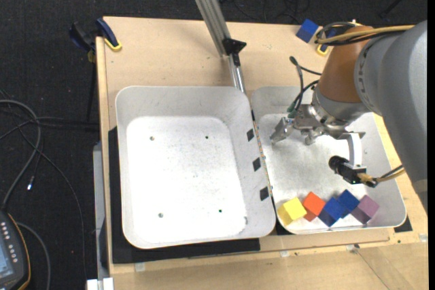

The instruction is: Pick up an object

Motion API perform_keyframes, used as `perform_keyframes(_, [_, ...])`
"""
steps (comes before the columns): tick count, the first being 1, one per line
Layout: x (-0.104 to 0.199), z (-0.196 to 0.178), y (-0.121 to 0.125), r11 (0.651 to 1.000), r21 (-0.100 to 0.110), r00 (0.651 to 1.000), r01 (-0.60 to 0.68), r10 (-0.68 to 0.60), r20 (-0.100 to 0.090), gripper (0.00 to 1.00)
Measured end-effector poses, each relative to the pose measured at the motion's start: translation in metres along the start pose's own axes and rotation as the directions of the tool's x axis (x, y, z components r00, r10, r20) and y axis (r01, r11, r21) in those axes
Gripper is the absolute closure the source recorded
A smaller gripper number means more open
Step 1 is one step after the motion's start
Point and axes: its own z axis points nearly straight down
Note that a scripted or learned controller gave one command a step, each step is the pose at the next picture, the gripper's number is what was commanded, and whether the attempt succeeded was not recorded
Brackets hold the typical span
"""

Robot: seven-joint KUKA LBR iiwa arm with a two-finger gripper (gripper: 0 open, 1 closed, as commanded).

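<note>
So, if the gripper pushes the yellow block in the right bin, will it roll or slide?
The yellow block has flat faces, so it would probably slide, not roll. It looks stiff. It touches the orange block, so a push would likely move that one too.

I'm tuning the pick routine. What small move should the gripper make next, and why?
Probably shift toward the blocks at the right bin's near edge: the gripper hangs over bare floor, apart from them, with nothing between its fingers.
</note>
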Motion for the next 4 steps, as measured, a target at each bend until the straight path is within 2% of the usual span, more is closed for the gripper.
perform_keyframes(1, [0.001,0.0,0.055,1.0,0.001,1.0,0.0,0.0,0.0,0.0])
perform_keyframes(2, [0.057,-0.104,-0.007,1.0,0.0,1.0,0.002,-0.002,-0.003,0.0])
perform_keyframes(3, [0.025,-0.175,-0.112,1.0,0.004,1.0,-0.009,0.009,-0.001,0.0])
perform_keyframes(4, [0.05,-0.095,-0.083,1.0,0.013,1.0,-0.001,0.001,-0.002,0.0])
